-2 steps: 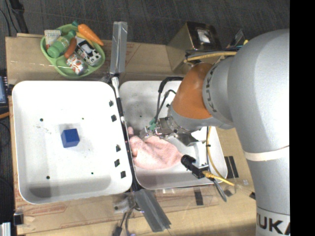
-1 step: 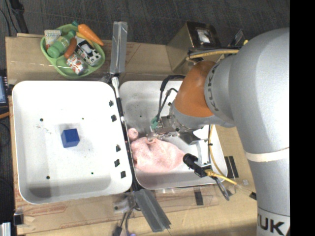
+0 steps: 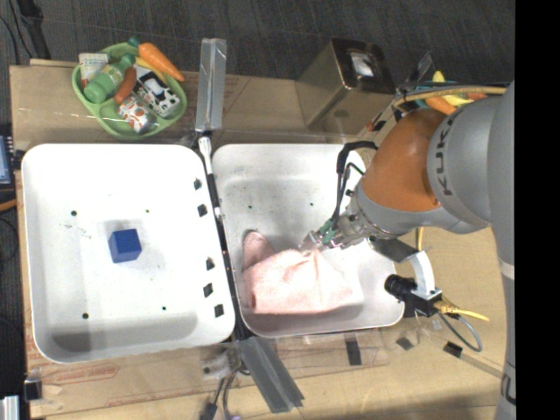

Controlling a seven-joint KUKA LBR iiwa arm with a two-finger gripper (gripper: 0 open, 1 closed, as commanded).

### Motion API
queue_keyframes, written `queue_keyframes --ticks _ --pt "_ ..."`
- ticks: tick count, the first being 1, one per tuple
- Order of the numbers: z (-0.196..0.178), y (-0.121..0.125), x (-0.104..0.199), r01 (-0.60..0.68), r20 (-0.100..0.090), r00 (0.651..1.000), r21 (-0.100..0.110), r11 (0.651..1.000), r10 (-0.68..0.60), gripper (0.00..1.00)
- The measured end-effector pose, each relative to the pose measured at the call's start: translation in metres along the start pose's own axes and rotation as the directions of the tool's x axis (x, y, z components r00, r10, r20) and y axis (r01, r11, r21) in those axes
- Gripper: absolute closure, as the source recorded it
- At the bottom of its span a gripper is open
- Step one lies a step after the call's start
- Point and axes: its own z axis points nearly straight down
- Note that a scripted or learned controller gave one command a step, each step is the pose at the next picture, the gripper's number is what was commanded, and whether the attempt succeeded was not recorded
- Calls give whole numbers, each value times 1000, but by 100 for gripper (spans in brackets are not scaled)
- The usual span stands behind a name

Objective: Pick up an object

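Pink cloth (image 3: 297,283) lies bunched under the pincer (image 3: 322,239).

A single fixed camera looks down at a slant from above the bench, far enough back to take in both white bins, the left bin (image 3: 52,234) and the right bin (image 3: 280,173), side by side, with the arm (image 3: 455,173) entering from the view's right.
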Motion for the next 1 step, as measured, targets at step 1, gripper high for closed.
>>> queue_keyframes --ticks 1 --pt "-79 50 38 -304 -1 953 2 953 304 100"
